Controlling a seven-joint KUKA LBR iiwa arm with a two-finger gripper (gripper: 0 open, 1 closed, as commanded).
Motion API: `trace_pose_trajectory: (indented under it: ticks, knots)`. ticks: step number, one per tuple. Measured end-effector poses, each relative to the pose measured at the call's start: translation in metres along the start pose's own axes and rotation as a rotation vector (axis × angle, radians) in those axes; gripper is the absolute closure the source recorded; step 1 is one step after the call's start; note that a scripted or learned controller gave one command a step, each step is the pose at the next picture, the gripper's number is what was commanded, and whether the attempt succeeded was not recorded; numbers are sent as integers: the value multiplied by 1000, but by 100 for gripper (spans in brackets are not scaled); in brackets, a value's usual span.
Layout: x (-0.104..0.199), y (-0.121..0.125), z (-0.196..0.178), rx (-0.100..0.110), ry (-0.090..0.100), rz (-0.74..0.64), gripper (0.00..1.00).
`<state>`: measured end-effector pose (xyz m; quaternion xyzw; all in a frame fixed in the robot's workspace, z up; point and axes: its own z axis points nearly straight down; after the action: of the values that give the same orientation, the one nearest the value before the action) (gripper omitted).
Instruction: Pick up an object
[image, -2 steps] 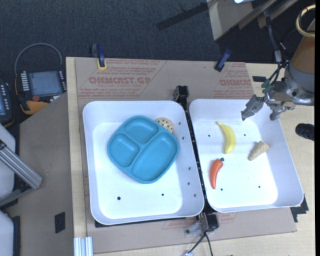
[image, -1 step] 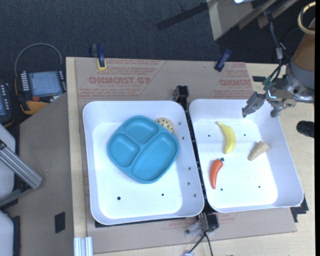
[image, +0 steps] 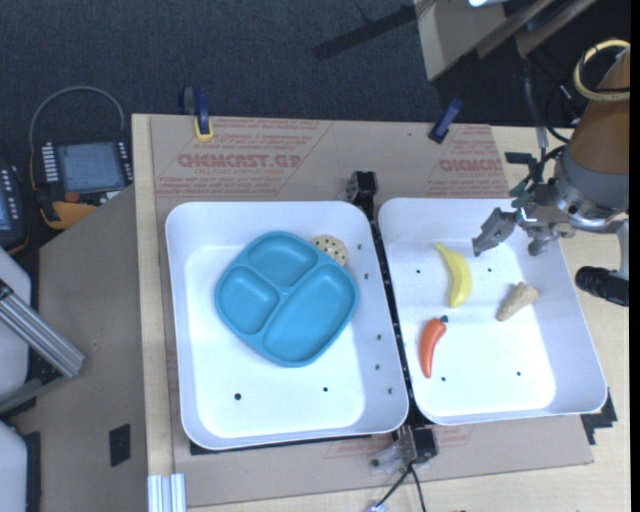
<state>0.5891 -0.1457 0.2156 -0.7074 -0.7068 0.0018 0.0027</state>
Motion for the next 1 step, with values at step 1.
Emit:
trace_pose_trajectory:
  ticks: [1]
  knots:
    - [2, -4, 42, -4, -1, 0, 0]
